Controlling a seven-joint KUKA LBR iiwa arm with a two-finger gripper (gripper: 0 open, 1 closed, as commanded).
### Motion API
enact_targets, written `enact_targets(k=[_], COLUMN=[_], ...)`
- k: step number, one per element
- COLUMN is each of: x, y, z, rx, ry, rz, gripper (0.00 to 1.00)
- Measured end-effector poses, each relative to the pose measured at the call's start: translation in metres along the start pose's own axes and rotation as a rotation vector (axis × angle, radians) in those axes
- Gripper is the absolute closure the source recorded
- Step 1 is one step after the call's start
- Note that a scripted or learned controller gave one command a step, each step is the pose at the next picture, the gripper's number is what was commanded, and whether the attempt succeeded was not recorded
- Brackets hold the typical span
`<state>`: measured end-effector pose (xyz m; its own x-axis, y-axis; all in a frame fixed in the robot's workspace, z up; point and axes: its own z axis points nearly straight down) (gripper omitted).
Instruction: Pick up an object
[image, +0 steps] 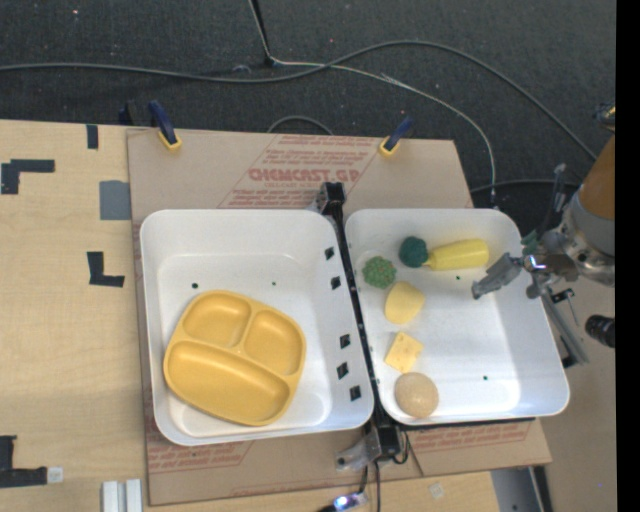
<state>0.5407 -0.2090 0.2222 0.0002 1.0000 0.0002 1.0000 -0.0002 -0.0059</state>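
The right bin (520, 395) holds several small items. A yellow corn-like piece (458, 254) lies at the back beside a dark green ball (413, 251). A green broccoli piece (378, 271), a pale yellow lump (404, 302), a yellow cheese wedge (404, 352) and a beige round piece (416, 394) run down the bin's left side. My gripper (512, 288) hangs over the right bin's right edge, just right of the corn-like piece. It is open, with nothing between its fingers (492, 278).
The left bin (160, 240) holds a yellow divided plate (234, 355). A black divider (345, 300) runs between the bins. Both bins rest on a cardboard sheet (290, 170) held by two clamps. Cables cross the dark floor behind.
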Motion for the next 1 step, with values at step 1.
enact_targets(k=[1], x=[0.0038], y=[0.0084], z=[0.0501], rx=[0.0], ry=[0.001], rz=[-0.002], gripper=[0.0])
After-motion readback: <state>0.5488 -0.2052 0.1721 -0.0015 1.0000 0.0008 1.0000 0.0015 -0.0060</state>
